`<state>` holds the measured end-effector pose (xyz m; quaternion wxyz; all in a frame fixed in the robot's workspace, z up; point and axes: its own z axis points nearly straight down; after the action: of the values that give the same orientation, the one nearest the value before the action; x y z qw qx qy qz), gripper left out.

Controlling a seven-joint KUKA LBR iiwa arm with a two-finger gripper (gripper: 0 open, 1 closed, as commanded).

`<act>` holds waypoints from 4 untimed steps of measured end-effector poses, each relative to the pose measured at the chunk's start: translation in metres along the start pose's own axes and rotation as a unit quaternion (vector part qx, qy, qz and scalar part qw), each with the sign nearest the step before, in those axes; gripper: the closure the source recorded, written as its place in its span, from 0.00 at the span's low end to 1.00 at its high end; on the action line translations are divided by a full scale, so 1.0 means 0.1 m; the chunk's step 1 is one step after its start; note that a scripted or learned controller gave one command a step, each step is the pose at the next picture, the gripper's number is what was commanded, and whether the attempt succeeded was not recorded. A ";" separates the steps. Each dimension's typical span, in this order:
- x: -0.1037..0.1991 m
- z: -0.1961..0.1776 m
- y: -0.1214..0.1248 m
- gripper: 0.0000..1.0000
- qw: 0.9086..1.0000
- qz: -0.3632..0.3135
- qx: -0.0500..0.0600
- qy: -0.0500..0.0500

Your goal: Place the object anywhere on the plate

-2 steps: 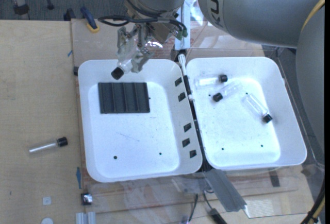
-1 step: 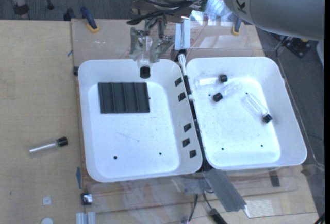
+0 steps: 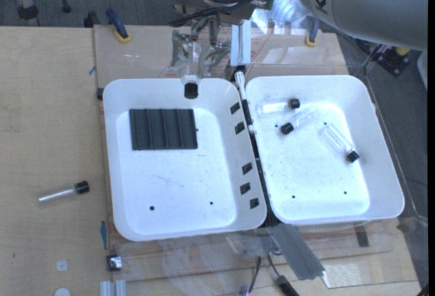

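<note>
The black ridged plate (image 3: 163, 129) lies flat in the back left part of the left bin (image 3: 177, 216). My gripper (image 3: 193, 69) hangs over that bin's back rim, behind the plate. A clear vial (image 3: 189, 78) stands upright between its fingers, with its black cap pointing down just above the rim. The gripper is shut on this vial. The vial is beyond the plate's far right corner and not over the plate.
The right bin (image 3: 380, 199) holds three more clear vials with black caps (image 3: 279, 107) (image 3: 299, 120) (image 3: 338, 141). Another vial (image 3: 63, 192) lies on the wooden bench left of the bins. Black clips (image 3: 245, 152) line the divide between the bins.
</note>
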<state>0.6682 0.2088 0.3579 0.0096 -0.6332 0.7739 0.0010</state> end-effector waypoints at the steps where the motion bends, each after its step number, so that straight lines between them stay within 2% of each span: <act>1: -0.06 -0.78 0.08 1.00 0.971 -0.240 -0.004 0.003; 2: -0.18 -0.77 0.05 1.00 0.913 -0.407 -0.006 0.002; 3: -0.17 -0.77 0.04 1.00 0.775 -0.632 -0.007 0.000; 4: -0.17 -0.77 0.05 1.00 0.708 -0.706 -0.007 0.000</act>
<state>0.6658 0.2257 0.4352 0.0028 -0.9950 0.1003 -0.0010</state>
